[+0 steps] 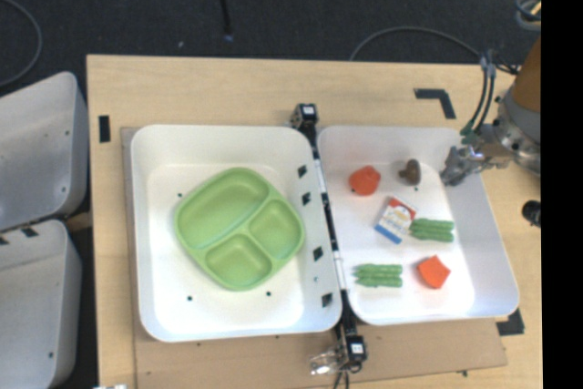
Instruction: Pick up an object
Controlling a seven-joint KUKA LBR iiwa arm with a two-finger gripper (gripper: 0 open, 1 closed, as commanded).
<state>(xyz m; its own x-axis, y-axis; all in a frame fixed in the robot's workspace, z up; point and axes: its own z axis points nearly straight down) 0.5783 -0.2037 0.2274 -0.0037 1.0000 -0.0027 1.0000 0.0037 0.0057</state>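
Gripper: the grey two-finger gripper [458, 167] sits at the far right rim of the right bin, reaching in from the right under the grey wrist of the arm [519, 127].
Gripper state: too small and blurred to tell whether it is apart or together; nothing can be seen in its grasp.
Gripper contact: it hangs over the bin's upper right edge, near the brown lump but apart from it.
Right bin: a shallow white plastic bin [487, 282] holding six small things.
Orange block, upper: a rounded orange-red piece [364, 180] in the bin's upper left part.
Brown lump: a small dark brown lumpy object [410, 170] just to the right of that orange piece, the nearest thing to the gripper.
Carton: a small white, red and blue box [394, 220] lying tilted near the bin's middle.
Green bundle, upper: a green ridged bean-like piece [432, 230] just beside the carton's right edge.
Green bundle, lower: a second green ridged piece [377, 275] lying flat below the carton.
Orange block, lower: an orange-red chunk [434, 271] to the right of the lower green piece.
Left bin: a shallow white plastic bin [155, 287] beside the right one.
Plate: a light green three-compartment plastic plate [239, 228] lying flat in the middle of the left bin.
Bench: a pale wooden board [219, 91] under both bins.
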